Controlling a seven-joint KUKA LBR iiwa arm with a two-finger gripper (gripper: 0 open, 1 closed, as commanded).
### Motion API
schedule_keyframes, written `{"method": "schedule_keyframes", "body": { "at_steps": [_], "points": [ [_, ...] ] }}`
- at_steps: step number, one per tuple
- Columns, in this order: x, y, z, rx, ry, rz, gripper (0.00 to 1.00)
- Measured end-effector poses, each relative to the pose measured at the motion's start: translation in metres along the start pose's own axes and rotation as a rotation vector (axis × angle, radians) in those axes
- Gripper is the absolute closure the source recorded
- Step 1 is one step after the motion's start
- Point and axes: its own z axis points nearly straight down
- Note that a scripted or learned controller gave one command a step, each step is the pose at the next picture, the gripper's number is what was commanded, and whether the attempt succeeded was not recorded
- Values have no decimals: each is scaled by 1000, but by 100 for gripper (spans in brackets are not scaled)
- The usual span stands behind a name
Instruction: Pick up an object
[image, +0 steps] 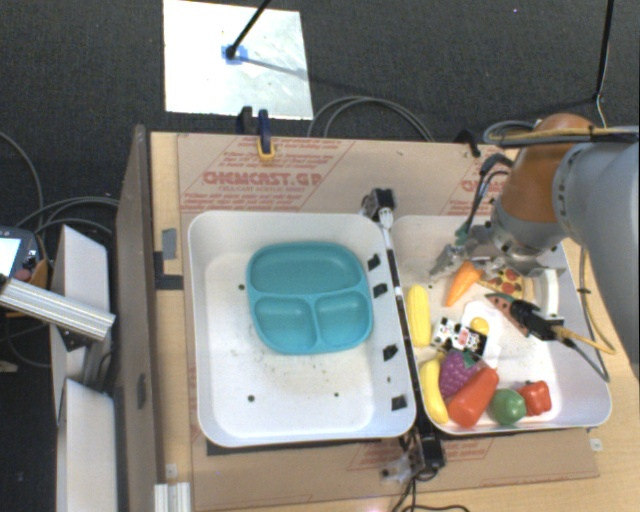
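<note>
One claw (470, 262) sits just above an orange carrot (461, 283).

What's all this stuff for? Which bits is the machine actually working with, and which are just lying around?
Part of the job:
gripper
toy carrot
corn cob
purple grapes
red pepper
green fruit
right bin

Just lying about:
teal divided plate
left bin
cables
blue clamp
</note>
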Motion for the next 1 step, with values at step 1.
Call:
{"method": "schedule_keyframes", "body": {
  "at_steps": [1],
  "points": [
    [-5, 0, -14, -4, -2, 5, 100]
  ]
}}
